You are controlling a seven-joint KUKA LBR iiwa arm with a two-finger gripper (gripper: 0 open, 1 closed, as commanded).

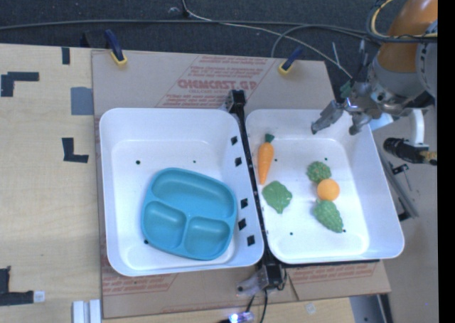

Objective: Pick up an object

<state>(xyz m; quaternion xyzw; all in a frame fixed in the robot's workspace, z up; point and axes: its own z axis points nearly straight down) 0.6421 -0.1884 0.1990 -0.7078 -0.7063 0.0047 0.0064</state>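
The right bin (355,247) holds a toy carrot (264,161) near its left wall, a dark green leafy piece (276,196) below it, a small green piece (318,171), an orange ball (328,189) and another green piece (329,215) in a column at centre right. My gripper (339,119) hangs above the bin's far right corner, open, with nothing between its two fingers. It is well clear of all the food pieces.
The left bin (117,129) holds a blue divided plate (189,213). Black clips run along the wall between the bins (245,179). Cables cross the dark floor behind the bench. Yellow-and-blue clamps (116,52) pin the cardboard base at the back.
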